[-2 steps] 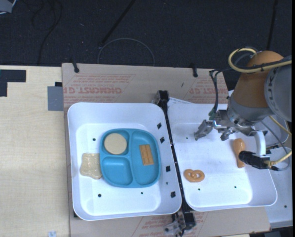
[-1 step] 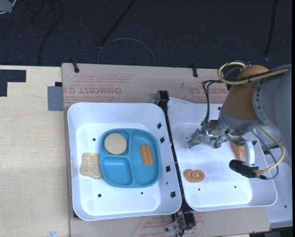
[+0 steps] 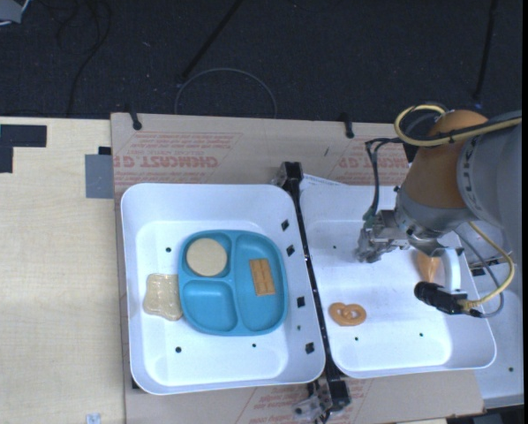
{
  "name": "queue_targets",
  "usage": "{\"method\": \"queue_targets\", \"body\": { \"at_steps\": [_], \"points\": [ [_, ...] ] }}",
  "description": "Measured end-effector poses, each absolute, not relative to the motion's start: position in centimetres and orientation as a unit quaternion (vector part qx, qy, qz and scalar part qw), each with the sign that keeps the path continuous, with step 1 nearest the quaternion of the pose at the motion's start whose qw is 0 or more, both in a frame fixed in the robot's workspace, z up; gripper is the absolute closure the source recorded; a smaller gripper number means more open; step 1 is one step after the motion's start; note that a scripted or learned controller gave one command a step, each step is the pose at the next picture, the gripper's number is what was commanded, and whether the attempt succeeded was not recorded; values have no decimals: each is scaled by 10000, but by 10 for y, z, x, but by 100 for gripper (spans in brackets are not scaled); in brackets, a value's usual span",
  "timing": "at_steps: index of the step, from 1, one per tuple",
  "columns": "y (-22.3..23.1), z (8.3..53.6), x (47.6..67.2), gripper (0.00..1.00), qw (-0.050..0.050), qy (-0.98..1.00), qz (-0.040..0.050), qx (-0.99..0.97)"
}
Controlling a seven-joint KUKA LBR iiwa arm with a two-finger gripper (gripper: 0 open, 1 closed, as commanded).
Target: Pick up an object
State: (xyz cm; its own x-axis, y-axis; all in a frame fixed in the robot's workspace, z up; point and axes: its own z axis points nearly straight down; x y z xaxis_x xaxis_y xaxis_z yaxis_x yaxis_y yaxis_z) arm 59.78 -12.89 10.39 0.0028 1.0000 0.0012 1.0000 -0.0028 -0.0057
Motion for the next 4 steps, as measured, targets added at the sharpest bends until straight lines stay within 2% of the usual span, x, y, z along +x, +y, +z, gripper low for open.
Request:
{"method": "queue_targets", "body": {
  "at_steps": [1, 2, 3, 4],
  "points": [
    [-136, 153, 606, 100, -11, -7064, -6, -7078],
    [-140, 201, 598, 100, -9, -7049, -6, -7093],
    [-141, 207, 598, 100, 5, -7051, 1, -7091],
    [-84, 202, 589, 100, 24, -7082, 8, -7060]
  ]
}}
